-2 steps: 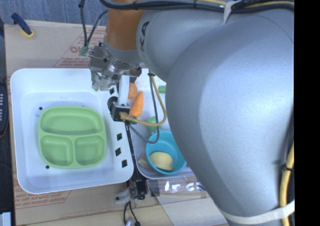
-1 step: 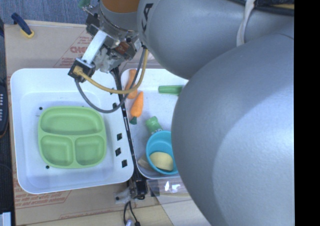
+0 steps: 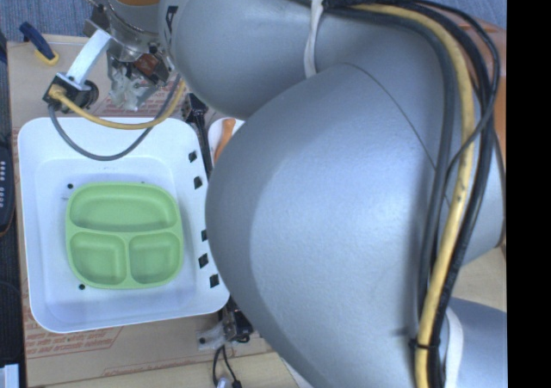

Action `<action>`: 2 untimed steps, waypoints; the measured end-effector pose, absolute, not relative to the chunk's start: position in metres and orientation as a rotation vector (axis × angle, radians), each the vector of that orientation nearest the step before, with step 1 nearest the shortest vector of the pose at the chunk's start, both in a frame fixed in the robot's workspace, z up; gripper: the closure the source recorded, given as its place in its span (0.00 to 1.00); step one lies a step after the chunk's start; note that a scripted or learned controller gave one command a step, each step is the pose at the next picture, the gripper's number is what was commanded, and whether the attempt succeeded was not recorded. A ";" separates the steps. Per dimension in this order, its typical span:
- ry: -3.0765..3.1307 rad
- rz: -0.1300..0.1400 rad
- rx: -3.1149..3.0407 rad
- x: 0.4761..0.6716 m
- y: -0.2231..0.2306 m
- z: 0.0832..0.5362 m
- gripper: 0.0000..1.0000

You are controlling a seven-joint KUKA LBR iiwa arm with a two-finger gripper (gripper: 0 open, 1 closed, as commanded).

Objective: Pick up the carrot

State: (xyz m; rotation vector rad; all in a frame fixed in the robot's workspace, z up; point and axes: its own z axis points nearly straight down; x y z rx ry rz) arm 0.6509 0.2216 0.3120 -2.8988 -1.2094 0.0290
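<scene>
A small strip of orange, likely the carrot (image 3: 225,133), peeks out beside the arm at the right bin's near-left edge; most of it is hidden by the big grey arm (image 3: 344,206). My gripper (image 3: 129,89) hangs above the far rim of the left bin, well left of the carrot, with nothing visible in it. Its tips are blurred against the cardboard behind.
A green three-compartment tray (image 3: 125,236) lies in the left white bin (image 3: 43,145). A yellow cable (image 3: 112,122) loops over that bin's far edge. The arm covers nearly all of the right bin. A blue and yellow tool (image 3: 39,42) lies at far left.
</scene>
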 end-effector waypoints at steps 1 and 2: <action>-1.253 0.033 -2.878 0.590 0.213 0.247 1.00; -1.071 -0.004 -2.953 0.612 0.218 0.389 1.00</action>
